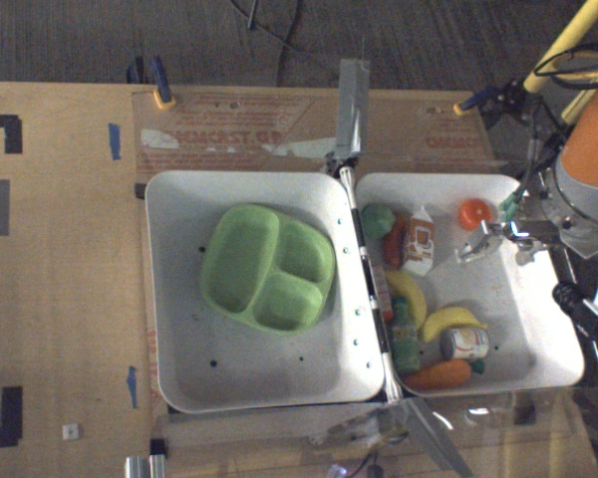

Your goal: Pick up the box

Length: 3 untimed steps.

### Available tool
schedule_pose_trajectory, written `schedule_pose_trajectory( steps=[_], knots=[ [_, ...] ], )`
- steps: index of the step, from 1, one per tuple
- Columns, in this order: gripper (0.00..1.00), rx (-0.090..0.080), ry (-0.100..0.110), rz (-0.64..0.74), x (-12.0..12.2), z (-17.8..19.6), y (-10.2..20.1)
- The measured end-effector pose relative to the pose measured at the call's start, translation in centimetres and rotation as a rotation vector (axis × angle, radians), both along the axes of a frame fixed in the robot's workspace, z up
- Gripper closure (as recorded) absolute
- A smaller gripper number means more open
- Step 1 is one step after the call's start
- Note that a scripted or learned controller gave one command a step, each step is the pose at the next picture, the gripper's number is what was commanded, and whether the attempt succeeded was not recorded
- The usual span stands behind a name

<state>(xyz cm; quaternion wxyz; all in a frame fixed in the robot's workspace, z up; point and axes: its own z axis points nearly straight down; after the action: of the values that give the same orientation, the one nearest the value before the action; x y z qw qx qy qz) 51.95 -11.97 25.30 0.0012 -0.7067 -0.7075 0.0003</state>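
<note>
From my remote seat I see the worktop (60, 297) carrying two shallow white bins side by side. The left bin (179, 366) holds a green divided plate (269, 267), lying slightly turned, near the bin's middle.

The right bin (538, 337) is the crowded one. The box (419, 241), a small white carton with a red-brown panel, lies flat in the upper left part of that bin, just beside a reddish item (396, 244) on its left and close to a green vegetable (377, 219) near the bin's top left corner. An orange-red round fruit (474, 213) sits to the right of the box, apart from it. Lower down I make out two bananas, one (409, 295) along the left wall and one (453, 319) curved toward the middle, with a small can (465, 344) just below the second banana and a carrot (439, 374) along the bottom edge.

The arm (588, 167) comes in from the right, its orange band showing at the frame's edge. The pincer (490, 241) hangs over the upper right part of the right bin, to the right of the box and apart from it, just below the round fruit. I cannot tell from this view how the pincer stands; nothing is visibly gripped in it.
</note>
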Motion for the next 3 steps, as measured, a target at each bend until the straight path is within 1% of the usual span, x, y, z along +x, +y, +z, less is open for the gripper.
schedule_pose_trajectory(
  steps=[1, 2, 3],
  knots=[
    [0.0, -0.004, -0.005, -0.048, 1.0, 8.5, -8.1],
    [1.0, -0.005, -0.009, -0.048, 1.1, 9.5, -8.1],
    [1.0, -0.004, -0.005, -0.287, 7.1, 18.3, -9.4]
  ],
)
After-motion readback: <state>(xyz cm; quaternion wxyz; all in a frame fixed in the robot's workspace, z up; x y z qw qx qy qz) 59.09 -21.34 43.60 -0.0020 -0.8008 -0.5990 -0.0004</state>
